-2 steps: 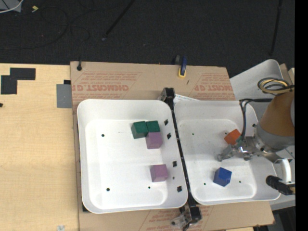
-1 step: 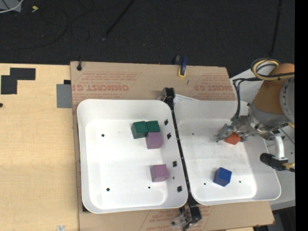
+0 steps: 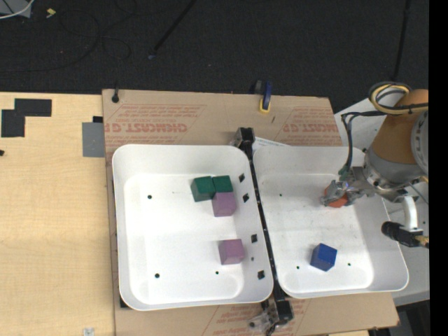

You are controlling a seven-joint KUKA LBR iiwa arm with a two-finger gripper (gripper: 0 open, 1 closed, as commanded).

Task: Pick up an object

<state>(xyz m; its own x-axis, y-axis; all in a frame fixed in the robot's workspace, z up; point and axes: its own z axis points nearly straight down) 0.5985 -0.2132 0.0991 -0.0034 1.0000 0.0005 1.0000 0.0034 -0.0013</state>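
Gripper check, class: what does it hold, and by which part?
It cannot be told: the gripper hangs low in the right bin, something orange-red at its tip.

Claw (image 3: 336,196) above blue cube (image 3: 323,256)

Robot lab: two white bins (image 3: 126,187) clamped on cardboard sheet (image 3: 175,121), wooden bench (image 3: 49,215), loose cables (image 3: 105,12) on dark floor, grey arm (image 3: 399,145) at right.

Brown cardboard (image 3: 294,121) lies under the bins, w/ red print; a blue-yellow clamp (image 3: 264,96) grips its far edge; black cables (image 3: 175,19) cross dark floor; wood bench (image 3: 49,215) at left.
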